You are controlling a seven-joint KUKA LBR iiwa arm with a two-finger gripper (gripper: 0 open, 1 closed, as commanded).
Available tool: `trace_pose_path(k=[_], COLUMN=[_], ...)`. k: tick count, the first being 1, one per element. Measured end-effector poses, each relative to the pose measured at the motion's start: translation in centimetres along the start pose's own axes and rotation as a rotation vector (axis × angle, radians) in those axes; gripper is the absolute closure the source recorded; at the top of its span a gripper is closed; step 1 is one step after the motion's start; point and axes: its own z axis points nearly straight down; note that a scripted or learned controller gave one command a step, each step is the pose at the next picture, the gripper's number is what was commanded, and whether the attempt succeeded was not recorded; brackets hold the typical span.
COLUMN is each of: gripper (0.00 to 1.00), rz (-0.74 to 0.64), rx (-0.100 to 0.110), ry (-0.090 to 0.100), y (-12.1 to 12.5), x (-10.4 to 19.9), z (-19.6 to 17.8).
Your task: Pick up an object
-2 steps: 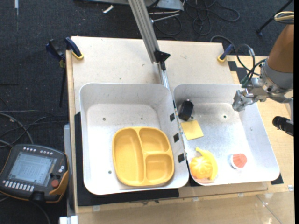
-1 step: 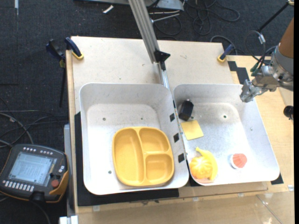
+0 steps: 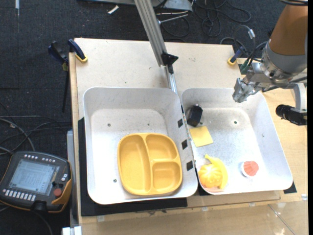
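My gripper (image 3: 240, 94) hangs over the far rim of the right bin (image 3: 264, 131), with nothing seen between its fingers. In that bin lie a small black object (image 3: 195, 114) near the far left corner, a flat yellow square (image 3: 201, 136) just in front of it, a yellow rubber-like toy (image 3: 213, 174) at the near left, and a small red and white round piece (image 3: 250, 168) at the near right. The gripper is well behind and to the right of all of them.
The left bin (image 3: 98, 126) holds a yellow divided plate (image 3: 149, 163). A metal pole (image 3: 152, 26) slants down to the divide between the bins. A teach pendant (image 3: 32, 181) lies at the lower left, off the bench. Clamps (image 3: 78, 53) sit at the bench's far corners.
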Motion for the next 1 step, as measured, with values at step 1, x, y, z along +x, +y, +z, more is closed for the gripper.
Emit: trace_pose_path(k=[1], gripper=[1.00], rz=[0.000], rx=[0.000], ry=[-0.001], y=[2.03], x=[4.57], z=[0.51])
